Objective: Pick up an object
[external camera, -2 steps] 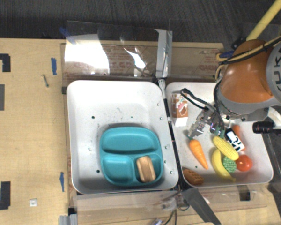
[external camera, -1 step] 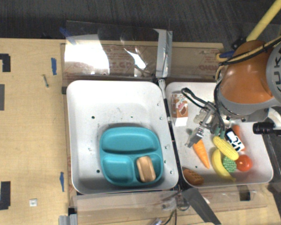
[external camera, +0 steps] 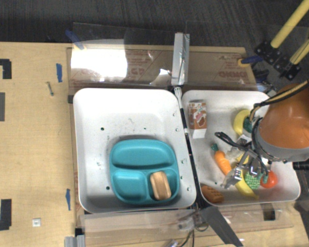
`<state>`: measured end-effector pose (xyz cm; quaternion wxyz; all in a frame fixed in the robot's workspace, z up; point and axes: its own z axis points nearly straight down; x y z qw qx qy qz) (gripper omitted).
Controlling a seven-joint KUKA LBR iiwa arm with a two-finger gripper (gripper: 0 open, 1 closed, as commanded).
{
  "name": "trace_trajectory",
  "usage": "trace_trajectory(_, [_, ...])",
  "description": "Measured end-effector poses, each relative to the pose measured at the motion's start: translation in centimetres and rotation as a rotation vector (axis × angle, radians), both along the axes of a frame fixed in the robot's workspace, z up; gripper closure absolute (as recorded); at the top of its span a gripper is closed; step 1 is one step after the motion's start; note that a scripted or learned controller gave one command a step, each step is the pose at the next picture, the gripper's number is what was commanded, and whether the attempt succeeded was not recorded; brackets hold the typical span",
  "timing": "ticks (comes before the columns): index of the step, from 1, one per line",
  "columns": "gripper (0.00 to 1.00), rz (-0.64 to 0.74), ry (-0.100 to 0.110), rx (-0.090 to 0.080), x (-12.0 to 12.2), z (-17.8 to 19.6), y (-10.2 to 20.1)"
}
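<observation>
**Arm reaching into the right bin among the toy foods**

The grey arm (external camera: 288, 125) with its orange band is coming in from three o'clock and is hanging over the right bin (external camera: 216, 98). Its gripper (external camera: 243, 170) is pointing down toward the bin's five o'clock area, where several small objects are lying crowded together. Whether it is clenched, released or grasping anything cannot be told, since the metal parts are blurring into the clutter beneath.

Just at nine o'clock of the gripper, an orange carrot (external camera: 222, 162) is lying on the bin floor. At the gripper's five o'clock, a yellow piece (external camera: 244, 187) and a green item (external camera: 253, 179) are sitting close together, with a red tomato (external camera: 268, 180) just beside them toward three o'clock. A brown item (external camera: 212, 192) is resting near the bin's seven o'clock corner. A yellow object (external camera: 241, 121) is peeking out at the arm's nine o'clock edge, and a small printed carton (external camera: 197, 116) is standing near the bin's eleven o'clock side, well apart from the gripper.

The left bin (external camera: 92, 117) is holding a teal divided plate (external camera: 142, 153) toward its six o'clock side, and a tan bread-like piece (external camera: 160, 184) is lying in the plate's five o'clock compartment.
</observation>
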<state>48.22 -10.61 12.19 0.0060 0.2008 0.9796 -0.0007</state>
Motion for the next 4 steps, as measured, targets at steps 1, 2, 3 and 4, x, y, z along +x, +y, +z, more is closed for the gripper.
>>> trace_trajectory(1, [0.0,0.089,0.007,0.003,7.4,-2.4,0.3])
trace_trajectory(2, [0.0,0.283,-0.002,0.0,3.3,-3.3,0.6])
trace_trajectory(3, [0.0,0.281,-0.001,-0.001,11.1,-3.3,0.9])
trace_trajectory(4, [0.0,0.199,0.006,0.002,3.1,-3.3,-0.7])
